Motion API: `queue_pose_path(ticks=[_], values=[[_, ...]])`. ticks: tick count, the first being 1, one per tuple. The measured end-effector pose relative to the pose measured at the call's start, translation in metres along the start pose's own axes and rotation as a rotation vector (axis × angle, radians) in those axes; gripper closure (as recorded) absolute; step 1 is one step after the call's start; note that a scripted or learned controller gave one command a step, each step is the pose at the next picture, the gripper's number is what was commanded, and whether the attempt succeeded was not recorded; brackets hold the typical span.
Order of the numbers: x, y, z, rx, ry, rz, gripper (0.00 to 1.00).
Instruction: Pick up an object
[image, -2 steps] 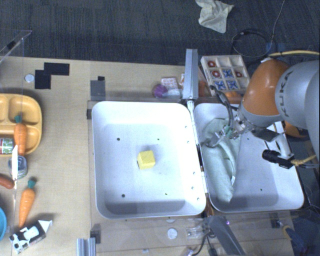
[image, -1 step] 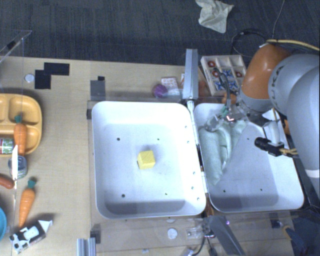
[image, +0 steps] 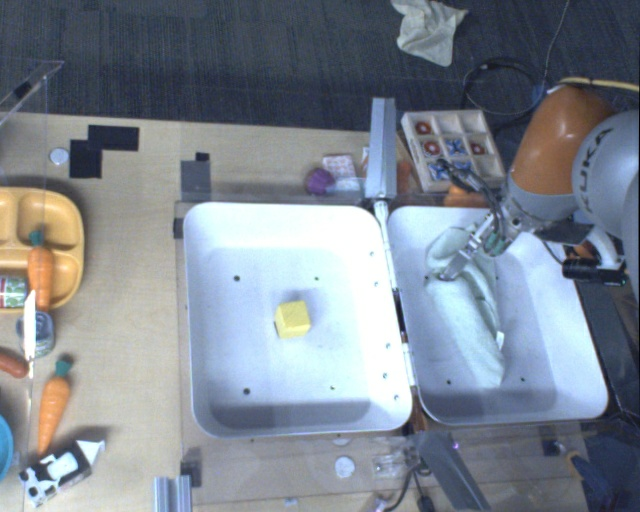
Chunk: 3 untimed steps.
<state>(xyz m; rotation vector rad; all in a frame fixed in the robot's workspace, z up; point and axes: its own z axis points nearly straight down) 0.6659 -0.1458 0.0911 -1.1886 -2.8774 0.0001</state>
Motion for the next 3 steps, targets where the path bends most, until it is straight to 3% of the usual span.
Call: queue_pose_path(ticks=[1,2,3], values=[[0.051,0.025,0.001,-0.024,-0.035,0.084,0.00],[0.042,0.036,0.001,-0.002,-0.019,0.089,0.00],[0.055,0.019,0.001,-0.023,-0.038,0.039,0.00]])
